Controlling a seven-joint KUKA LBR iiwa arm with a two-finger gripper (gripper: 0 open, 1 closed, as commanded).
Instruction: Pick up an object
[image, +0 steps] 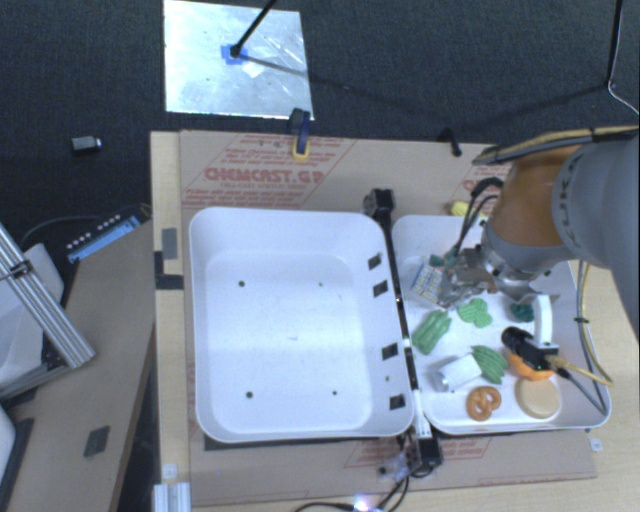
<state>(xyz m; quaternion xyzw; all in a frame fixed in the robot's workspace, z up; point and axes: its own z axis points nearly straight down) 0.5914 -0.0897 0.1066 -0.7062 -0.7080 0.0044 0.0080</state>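
Arm (560, 205) low over right bin (430, 232), seemingly.

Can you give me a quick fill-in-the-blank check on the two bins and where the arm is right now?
1. The gripper is over the ____ bin.
2. The pretzel lies near that bin's ____ edge in the camera view.
3. The pale round disc lies just to the ____ of the pretzel.
4. The arm reaches in from the view's ____.

Missing words: right; bottom; right; right

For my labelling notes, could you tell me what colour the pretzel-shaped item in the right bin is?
The pretzel-shaped item is orange-brown, seen in the camera view.
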